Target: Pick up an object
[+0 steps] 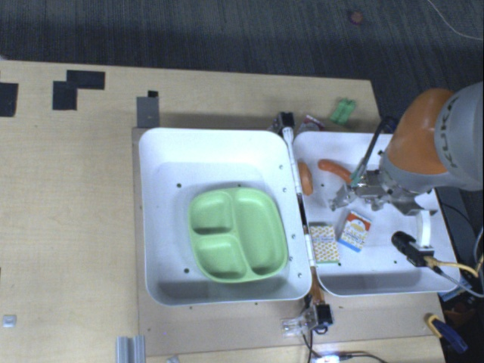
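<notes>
Small white carton point(354, 231), orange and blue print, flat under the gripper point(349, 195), finger state impossible to tell.

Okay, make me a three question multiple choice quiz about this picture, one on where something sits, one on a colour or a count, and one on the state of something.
1. Where is the green divided plate?
A. in the left bin
B. in the right bin
C. on the bench outside the bins

2. How many compartments does the plate have?
A. two
B. three
C. five

3. How does the small patterned packet lie?
A. flat on the floor of the right bin
B. standing on the plate
C. hanging over the outer rim of the left bin

Answers:
1 A, the plate rests in the middle of the left bin.
2 B, ridges split it into two small wells and one long one.
3 A, it lies flat near the right bin's left wall.
</notes>
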Controlling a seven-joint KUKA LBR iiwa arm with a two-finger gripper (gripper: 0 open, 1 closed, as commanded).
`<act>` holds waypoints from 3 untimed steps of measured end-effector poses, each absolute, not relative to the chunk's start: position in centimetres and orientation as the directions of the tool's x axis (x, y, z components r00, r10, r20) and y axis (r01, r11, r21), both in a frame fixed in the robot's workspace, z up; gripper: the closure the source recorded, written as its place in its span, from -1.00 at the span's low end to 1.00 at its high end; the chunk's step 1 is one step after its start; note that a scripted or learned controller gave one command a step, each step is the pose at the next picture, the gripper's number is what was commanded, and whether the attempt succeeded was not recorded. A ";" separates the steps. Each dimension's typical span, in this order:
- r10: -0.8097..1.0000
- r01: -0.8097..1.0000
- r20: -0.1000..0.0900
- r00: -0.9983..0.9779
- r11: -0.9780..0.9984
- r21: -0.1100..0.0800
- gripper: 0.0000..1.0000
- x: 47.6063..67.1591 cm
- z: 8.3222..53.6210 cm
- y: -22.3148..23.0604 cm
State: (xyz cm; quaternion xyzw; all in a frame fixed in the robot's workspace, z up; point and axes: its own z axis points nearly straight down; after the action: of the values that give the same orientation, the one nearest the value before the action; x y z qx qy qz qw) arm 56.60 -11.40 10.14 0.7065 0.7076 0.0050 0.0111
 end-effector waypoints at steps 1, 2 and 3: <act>1.000 1.000 0.000 -0.004 0.004 0.007 -1.00 58.6 8.7 -8.2; 1.000 1.000 0.000 -0.006 0.006 0.014 1.00 58.8 9.9 -8.2; 1.000 1.000 0.000 -0.006 0.006 0.014 -1.00 58.8 9.8 -8.2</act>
State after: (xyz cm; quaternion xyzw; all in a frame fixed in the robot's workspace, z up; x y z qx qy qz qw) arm 58.78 -8.18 9.84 0.7051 0.7091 0.0048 0.0048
